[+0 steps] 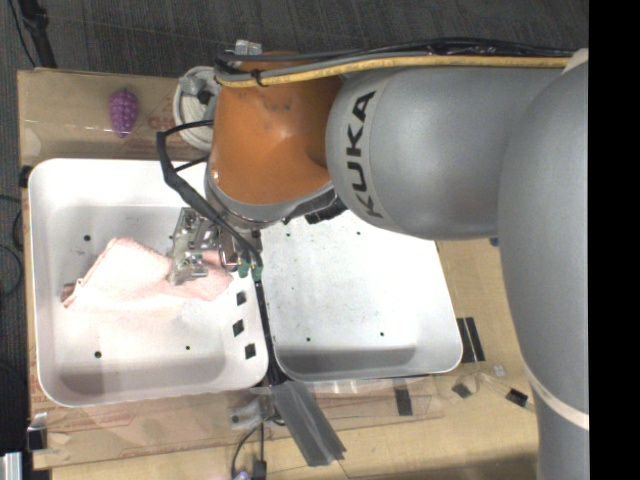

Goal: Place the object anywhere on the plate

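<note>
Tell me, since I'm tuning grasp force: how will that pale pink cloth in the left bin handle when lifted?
The pink cloth lies crumpled with soft folds, so it is probably floppy and light. It would likely drape and sag from the claw, and bunch rather than slide if pushed.

You are looking at two bins of smooth white plastic, the left bin (60,368) and the right bin (400,338), both with a soft sheen and a few small dark specks. In the left one lies a pale pink cloth (130,278), soft, matt and creased. Above it the gripper (190,258) looks like bare metal, bright and glinting. The arm's shell (450,138) is smooth grey with a satin gloss, and its orange band (265,133) looks the same finish. The bench (70,103) reads as light wood, flat and matt. On its far left sits a purple bumpy object (123,111), rough-textured.
</note>
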You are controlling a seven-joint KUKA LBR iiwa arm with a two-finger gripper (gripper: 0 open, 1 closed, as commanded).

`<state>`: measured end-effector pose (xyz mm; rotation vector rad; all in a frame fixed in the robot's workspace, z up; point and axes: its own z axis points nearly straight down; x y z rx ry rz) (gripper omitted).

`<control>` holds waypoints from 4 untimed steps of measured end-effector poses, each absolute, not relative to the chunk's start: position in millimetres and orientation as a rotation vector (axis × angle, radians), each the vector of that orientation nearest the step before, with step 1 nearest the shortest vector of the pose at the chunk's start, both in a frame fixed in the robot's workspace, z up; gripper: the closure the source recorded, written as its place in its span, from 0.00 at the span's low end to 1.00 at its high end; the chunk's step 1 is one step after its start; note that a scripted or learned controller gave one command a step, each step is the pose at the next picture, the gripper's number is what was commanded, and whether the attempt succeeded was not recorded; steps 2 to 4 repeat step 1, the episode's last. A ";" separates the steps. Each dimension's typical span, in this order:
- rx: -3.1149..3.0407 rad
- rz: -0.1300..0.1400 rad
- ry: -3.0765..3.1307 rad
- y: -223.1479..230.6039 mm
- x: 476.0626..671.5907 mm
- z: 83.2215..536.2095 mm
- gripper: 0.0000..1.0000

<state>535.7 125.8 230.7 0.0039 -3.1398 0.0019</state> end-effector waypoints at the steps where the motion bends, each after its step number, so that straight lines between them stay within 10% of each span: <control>1: 0.004 0.002 -3.140 126.0 535.8 231.0 0.00; 4: 0.004 0.002 -3.140 126.0 535.8 231.0 0.00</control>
